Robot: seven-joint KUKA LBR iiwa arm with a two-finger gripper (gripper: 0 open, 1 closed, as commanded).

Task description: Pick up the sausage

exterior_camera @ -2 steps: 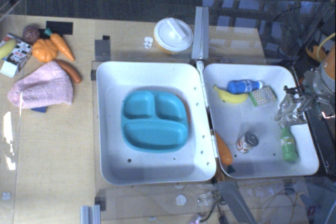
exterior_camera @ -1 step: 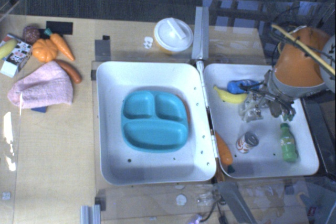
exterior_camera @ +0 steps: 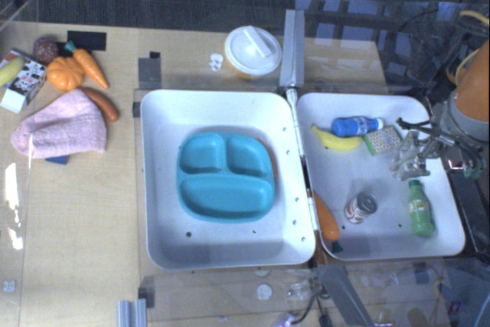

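Two white bins side by side on the bench [exterior_camera: 92, 195]: left bin [exterior_camera: 161, 226] with a blue divided plate [exterior_camera: 226, 176], right bin [exterior_camera: 444, 237] with banana [exterior_camera: 337, 139], blue bottle [exterior_camera: 356, 125], green bottle [exterior_camera: 419, 208], can [exterior_camera: 360, 207]. Tool [exterior_camera: 409, 157] at 3 o'clock in the right bin, grasping nothing; jaw opening impossible to tell. Likely sausage [exterior_camera: 327, 220] at 7 o'clock, jammed against the wall. Risk: a finger blocked by the wall, or a slip.
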